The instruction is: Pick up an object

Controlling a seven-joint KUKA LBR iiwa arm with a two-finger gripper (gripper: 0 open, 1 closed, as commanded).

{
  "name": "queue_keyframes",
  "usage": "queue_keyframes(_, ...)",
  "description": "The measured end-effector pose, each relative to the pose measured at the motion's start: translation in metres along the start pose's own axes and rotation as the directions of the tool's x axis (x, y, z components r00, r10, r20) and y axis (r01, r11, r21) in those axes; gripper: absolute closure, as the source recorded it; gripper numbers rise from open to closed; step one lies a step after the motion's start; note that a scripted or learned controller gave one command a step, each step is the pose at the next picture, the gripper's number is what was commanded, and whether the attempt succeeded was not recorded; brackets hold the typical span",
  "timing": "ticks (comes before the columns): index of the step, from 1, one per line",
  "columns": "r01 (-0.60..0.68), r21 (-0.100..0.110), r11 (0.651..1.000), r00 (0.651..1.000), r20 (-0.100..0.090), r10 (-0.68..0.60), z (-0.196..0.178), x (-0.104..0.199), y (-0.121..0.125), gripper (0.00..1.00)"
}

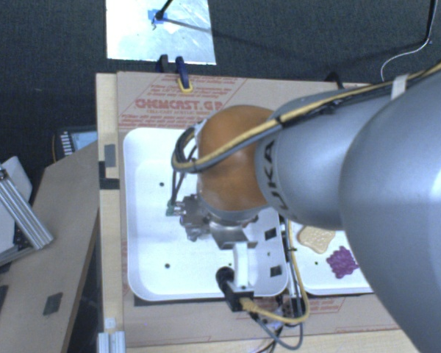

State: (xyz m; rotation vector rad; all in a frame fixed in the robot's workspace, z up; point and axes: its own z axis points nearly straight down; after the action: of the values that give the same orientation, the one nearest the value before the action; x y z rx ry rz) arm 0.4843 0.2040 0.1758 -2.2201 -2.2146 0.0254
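Arm (338,160) is stretching in from the right, its orange band (231,157) hanging over the left bin (143,197). Gripper state: cannot tell from here. Purple grape bunch (342,262) and tan bread slice (315,237) are lying together in the right bin (331,289).

1. "CHEMCAST" in red capitals, followed by letters that look like "G P", printed on the brown board (178,101) at the far edge of the bench; smaller red lines above and beside it too small to read.
2. "UKA" in dark letters, running vertically on the grey arm (267,173), first letter hidden.
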Motion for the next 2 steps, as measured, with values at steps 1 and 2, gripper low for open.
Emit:
queue_keyframes(1, 0.005, -0.032, 0.999, 1.0, -0.015, -0.006, -0.156, -0.003, 0.002, 1.0)
queue_keyframes(2, 0.009, -0.019, 1.0, 1.0, -0.01, -0.009, -0.179, 0.029, -0.001, 1.0)
